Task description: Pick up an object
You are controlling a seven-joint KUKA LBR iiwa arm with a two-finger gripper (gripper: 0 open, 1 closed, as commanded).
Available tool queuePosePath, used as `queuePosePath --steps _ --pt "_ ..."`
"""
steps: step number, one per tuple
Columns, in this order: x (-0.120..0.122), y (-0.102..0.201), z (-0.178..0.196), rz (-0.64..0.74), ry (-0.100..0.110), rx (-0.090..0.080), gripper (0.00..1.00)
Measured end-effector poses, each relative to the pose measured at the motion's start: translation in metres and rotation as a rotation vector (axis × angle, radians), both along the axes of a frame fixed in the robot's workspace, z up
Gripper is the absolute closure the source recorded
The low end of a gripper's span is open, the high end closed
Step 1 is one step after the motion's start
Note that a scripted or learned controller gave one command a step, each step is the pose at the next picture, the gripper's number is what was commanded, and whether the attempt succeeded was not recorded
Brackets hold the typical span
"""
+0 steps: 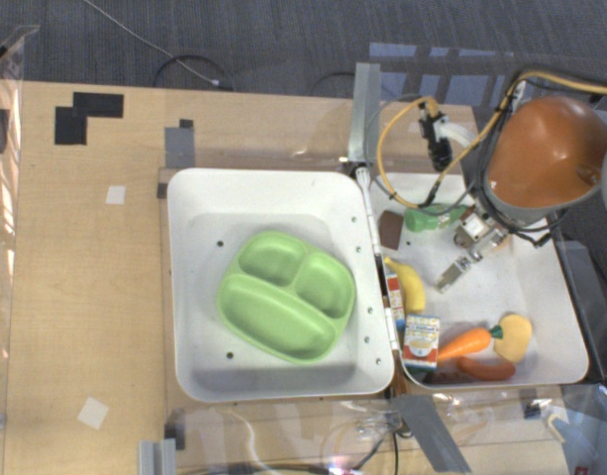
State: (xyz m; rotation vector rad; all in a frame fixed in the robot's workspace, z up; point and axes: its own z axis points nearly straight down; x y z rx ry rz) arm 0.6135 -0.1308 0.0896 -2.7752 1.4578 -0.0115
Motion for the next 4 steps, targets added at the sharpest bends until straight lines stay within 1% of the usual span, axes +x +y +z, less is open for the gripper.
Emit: queuePosePath --steps 1,2,3,4 --pt "0.002 0.003 0.014 -0.007 -0.005 0.005 1.00" --pt "0.013 0.035 0.190 0.162 -0.009 -0.005 1.00" --pt "0.048 0.112 0.167 0.150 0.006 0.004 1.00" --pt "0.056 0.158 0.175 0.233 0.003 0.001 1.00"
